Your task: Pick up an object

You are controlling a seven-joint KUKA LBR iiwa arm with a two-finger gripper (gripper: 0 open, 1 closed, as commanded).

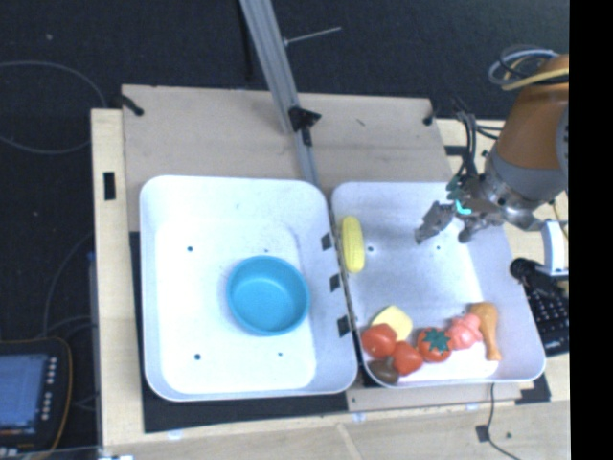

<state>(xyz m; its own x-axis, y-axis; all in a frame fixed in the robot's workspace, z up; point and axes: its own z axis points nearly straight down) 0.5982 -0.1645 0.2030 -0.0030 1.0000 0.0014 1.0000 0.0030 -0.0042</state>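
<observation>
1. The arm (536, 132) is cut off by the right edge, so only its wrist end shows.
2. The dark brown item (383, 373) at the right bin's near edge lies partly under the red toy vegetables (393, 348); its kind cannot be told.
3. The screen device (29, 391) is cut by the left edge.
4. The tool (448, 220) is small and blurred.

Two white bins (163, 257) (498, 257); one blue bowl (268, 295); one yellow corn cob (351, 243); a cluster of roughly six toy foods (431, 338).
</observation>
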